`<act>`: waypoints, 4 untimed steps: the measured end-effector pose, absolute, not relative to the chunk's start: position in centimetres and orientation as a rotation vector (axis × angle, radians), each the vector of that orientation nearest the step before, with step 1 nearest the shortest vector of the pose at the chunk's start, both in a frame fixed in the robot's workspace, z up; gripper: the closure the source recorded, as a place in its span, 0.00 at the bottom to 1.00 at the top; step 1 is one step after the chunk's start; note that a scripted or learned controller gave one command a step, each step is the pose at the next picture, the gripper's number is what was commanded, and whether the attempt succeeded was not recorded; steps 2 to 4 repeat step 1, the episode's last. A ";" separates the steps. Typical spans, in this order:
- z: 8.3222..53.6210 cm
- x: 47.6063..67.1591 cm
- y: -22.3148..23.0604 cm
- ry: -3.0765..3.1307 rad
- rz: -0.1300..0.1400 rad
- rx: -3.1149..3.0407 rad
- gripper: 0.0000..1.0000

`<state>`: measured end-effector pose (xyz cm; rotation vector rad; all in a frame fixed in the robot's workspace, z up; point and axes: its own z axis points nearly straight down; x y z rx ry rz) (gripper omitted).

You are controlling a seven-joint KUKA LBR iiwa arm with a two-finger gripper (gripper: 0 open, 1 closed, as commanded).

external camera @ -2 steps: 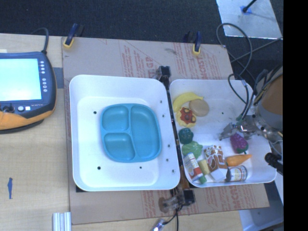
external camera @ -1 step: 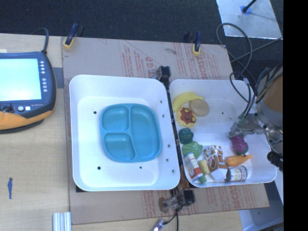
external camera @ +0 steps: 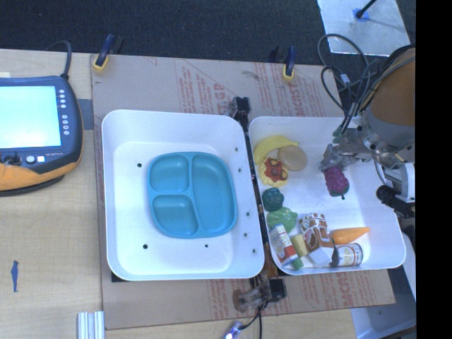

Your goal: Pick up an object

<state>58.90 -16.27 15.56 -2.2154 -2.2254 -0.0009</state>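
Grey arm (external camera: 385,129) with a broad orange band (external camera: 395,90); black cables (external camera: 346,69) loop beside its metal wrist.

We look down at a slant from one fixed camera above the bench (external camera: 176,83), both bins (external camera: 113,189) in frame.

We see a purple bunch of grapes (external camera: 337,181) in the right bin (external camera: 374,189), near its middle, just under the pincer (external camera: 337,158). Along the bin's left side lie a yellow banana (external camera: 272,147), a green broccoli piece (external camera: 272,199) and small packets; an orange carrot (external camera: 349,235) and a can (external camera: 348,256) lie near the front edge.
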 end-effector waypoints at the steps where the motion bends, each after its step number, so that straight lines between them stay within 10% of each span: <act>1: 19.2 61.3 -7.6 -2.225 0.000 -2.214 1.00; 4: 19.2 61.3 -7.6 -2.225 0.000 -2.214 1.00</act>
